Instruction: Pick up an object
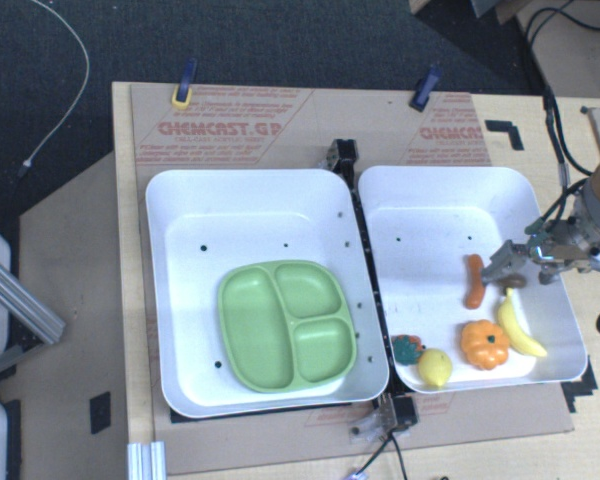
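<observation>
The bench (280, 118) is flat brown board carrying two shallow white bins, smooth and round-cornered. The left bin (180, 218) holds a matte green divided plate (285, 325). The right bin (430, 198) holds the likely targets, clustered toward its near right corner: a curved yellow banana (520, 330), a ribbed orange pumpkin (484, 343), a slim orange sausage (474, 281), a round lemon (435, 367) and a small teal toy (408, 348). The end effector (515, 260) hovers just above the banana and sausage; whether it is apart or together I cannot tell. These look like slick, rounded plastic pieces, so a descent between them could nudge both aside and pinch nothing
</observation>
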`<state>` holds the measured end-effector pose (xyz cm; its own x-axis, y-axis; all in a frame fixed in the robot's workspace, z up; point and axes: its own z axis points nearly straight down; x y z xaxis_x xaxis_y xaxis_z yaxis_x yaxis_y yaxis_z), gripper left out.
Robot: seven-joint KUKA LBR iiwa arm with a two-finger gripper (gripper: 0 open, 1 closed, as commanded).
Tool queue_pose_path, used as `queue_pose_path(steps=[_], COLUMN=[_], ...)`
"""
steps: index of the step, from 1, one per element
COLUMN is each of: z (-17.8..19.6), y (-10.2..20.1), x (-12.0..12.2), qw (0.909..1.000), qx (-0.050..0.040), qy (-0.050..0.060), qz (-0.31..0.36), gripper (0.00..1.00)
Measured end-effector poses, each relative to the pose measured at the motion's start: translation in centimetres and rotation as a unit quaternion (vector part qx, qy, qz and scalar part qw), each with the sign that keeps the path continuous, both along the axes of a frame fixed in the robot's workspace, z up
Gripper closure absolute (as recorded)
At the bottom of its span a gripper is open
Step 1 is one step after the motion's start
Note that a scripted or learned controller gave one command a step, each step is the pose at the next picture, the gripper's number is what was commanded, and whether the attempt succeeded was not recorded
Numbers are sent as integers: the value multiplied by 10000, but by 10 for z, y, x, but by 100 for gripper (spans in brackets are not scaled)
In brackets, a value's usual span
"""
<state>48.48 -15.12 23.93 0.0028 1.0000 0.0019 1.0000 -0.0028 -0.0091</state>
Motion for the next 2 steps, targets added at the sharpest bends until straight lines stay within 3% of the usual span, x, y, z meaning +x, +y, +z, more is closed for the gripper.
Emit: queue_pose_path(steps=[1, 2], z=[4, -39], y=[0, 2], x=[2, 1], qw=[10000, 10000], qx=[-11, 1], qy=[-49, -17], qz=[15, 10], gripper=[0, 0])
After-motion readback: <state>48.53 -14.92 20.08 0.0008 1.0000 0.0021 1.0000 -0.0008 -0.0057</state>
